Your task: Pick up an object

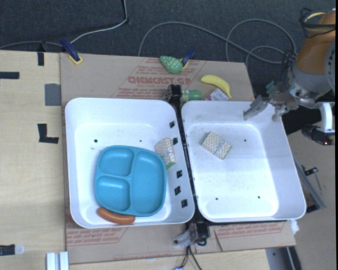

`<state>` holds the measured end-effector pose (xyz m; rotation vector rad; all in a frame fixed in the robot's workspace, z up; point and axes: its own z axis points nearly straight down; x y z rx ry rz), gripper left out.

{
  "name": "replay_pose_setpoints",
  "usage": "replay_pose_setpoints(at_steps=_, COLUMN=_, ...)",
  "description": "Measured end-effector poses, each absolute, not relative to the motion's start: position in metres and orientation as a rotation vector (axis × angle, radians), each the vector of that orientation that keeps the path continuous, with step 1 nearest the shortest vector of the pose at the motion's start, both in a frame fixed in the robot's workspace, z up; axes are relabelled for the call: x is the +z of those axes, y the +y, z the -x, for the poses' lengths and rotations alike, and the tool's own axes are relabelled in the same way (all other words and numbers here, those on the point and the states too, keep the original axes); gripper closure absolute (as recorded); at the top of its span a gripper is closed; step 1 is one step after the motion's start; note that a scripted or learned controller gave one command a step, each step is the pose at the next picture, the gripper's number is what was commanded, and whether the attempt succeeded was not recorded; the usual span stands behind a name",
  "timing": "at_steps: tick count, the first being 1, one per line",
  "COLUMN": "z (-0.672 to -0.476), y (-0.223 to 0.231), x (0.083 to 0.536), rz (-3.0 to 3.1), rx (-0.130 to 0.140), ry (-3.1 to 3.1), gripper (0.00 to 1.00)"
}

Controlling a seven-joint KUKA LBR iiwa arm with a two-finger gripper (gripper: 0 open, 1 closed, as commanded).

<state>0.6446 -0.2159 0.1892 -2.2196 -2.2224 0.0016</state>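
Note:
My gripper (266, 111) hovers over the far right corner of the right bin (270, 207), fingers spread apart with nothing between them. A small patterned block (216, 144) lies in the right bin's far half, left of and nearer than the gripper. In the left bin (84, 114) sits a blue divided plate (129, 180), with an orange sausage (116, 216) at its near edge and a second patterned block (166, 150) by the right wall.
Beyond the bins, on the cardboard, lie a banana (217, 84), a green toy (172, 64) and a small wrapped item (217, 96). Black clips (180, 176) run along the divider between the bins. Cables trail over the dark floor behind.

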Motion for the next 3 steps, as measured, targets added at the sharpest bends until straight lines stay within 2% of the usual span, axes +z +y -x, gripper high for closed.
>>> replay_pose_setpoints(at_steps=1, z=-0.625, y=-0.154, x=0.092, rz=2.224, rx=-0.005, ry=-2.227, gripper=0.0)
replay_pose_setpoints(at_steps=2, z=-0.592, y=-0.109, x=0.09, rz=2.229, rx=-0.012, ry=-2.229, gripper=0.0)
replay_pose_setpoints(at_steps=3, z=-0.638, y=-0.1, x=0.086, rz=2.222, rx=-0.003, ry=-2.226, gripper=0.0)
